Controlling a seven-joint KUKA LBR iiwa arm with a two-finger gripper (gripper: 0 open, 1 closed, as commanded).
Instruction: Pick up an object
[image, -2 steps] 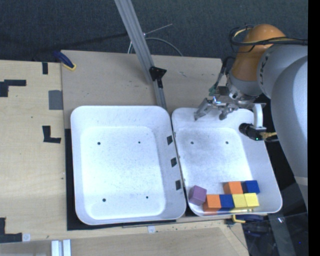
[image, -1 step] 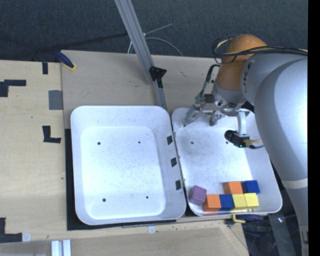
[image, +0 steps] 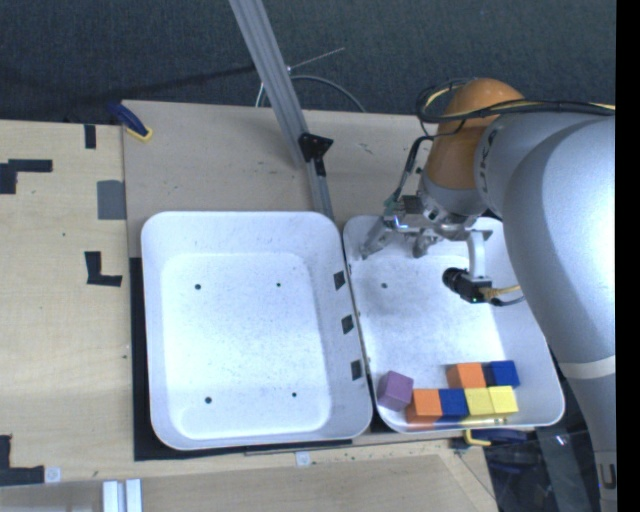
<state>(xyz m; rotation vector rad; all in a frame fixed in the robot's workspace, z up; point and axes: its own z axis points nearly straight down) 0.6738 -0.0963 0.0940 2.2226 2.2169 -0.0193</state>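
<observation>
purple block (image: 396, 387) near orange, blue, yellow blocks (image: 470, 390)

Two bins side by side on counter (image: 60, 330): left bin (image: 160, 240), right bin (image: 545, 400), rims touching along the middle. Cluster of blocks (image: 470, 392) in right bin's near corner, packed in two short rows against the near rim. One more block (image: 396, 388) just left of the cluster, tilted, near the shared rim. Claw (image: 415, 235) above right bin's far end, well apart from blocks. Arm (image: 560, 230) entering from right, overhanging right bin's right side. Slanted pole (image: 285, 100) behind the bins, foot near the far junction of both rims.
</observation>
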